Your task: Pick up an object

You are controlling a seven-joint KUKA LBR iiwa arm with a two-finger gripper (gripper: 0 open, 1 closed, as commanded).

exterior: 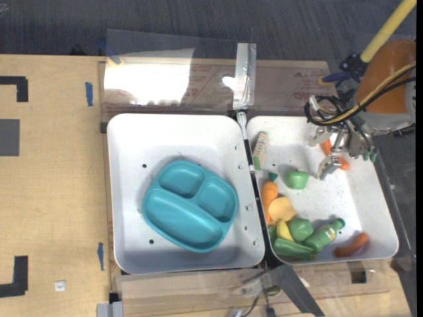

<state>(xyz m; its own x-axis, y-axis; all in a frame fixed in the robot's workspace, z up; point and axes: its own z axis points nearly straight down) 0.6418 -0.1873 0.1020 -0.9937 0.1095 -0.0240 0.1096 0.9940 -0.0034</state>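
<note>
Pincer (332, 156) blurred above right bin (377, 197), finger state unclear.

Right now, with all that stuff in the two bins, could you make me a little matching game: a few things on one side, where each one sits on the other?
Things:
1. teal tray
2. bottle
3. sausage
4. hand

Places:
A. lower right corner of the right bin
B. over the upper part of the right bin
C. middle of the left bin
D. near the bottom edge of the right bin, just left of the sausage

Pairs: 1-C, 2-D, 3-A, 4-B
</note>
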